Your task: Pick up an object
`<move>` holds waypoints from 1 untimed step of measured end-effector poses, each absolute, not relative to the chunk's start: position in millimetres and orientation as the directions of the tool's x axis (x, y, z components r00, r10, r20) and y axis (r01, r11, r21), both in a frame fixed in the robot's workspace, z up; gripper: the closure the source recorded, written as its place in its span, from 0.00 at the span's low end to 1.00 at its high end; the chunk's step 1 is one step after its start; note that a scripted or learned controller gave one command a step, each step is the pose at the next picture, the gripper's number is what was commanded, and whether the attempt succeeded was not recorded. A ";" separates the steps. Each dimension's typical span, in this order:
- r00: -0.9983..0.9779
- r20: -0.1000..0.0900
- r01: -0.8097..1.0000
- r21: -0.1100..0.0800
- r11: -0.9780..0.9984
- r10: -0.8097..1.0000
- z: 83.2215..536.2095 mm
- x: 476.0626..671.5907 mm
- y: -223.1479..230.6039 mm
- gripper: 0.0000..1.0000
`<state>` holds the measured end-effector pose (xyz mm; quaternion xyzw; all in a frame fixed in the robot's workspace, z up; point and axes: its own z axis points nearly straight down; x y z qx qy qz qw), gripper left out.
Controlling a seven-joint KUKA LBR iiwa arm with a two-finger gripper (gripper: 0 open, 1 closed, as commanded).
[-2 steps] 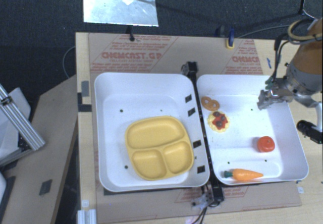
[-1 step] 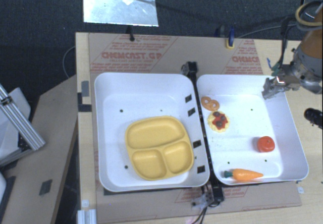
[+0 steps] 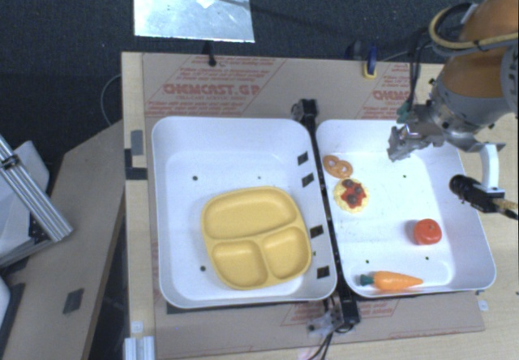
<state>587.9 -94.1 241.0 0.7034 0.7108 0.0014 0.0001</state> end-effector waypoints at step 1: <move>-0.011 0.002 1.000 0.003 0.011 1.000 246.2 597.2 -37.0 1.00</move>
